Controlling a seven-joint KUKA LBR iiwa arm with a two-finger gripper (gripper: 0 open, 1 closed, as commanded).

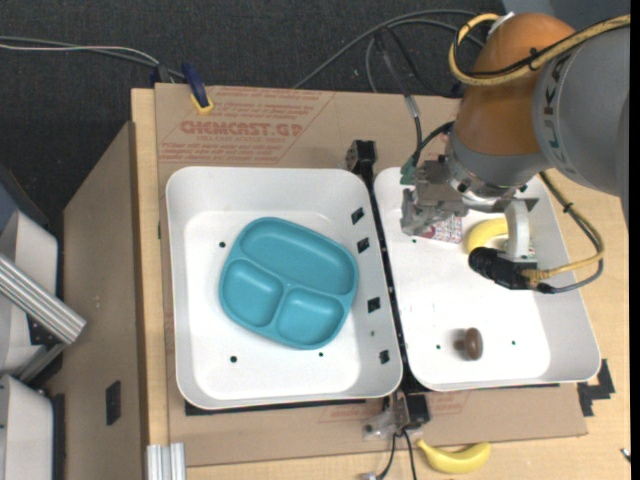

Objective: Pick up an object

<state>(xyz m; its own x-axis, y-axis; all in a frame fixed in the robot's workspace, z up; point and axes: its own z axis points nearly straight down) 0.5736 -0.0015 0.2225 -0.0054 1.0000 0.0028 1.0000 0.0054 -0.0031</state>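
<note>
A teal divided plate (288, 282) lies in the left bin (190, 298). In the right bin (560, 348) a small brown round object (469, 343) sits near the front. A yellow banana-like object (486, 234) lies at the back of that bin, partly under the arm. Beside it is a pink and white packet (446, 231). My gripper (428, 210) hangs over the right bin's back left part, right above the packet. The wrist hides much of what lies beneath it.
Cables run across the back of the bench and a yellow cable loops over the orange band (510, 68). A cardboard sheet (240, 118) lies behind the bins. Another yellow object (455, 456) rests below the bins' front edge. Black clips (372, 258) mark the divide between the bins.
</note>
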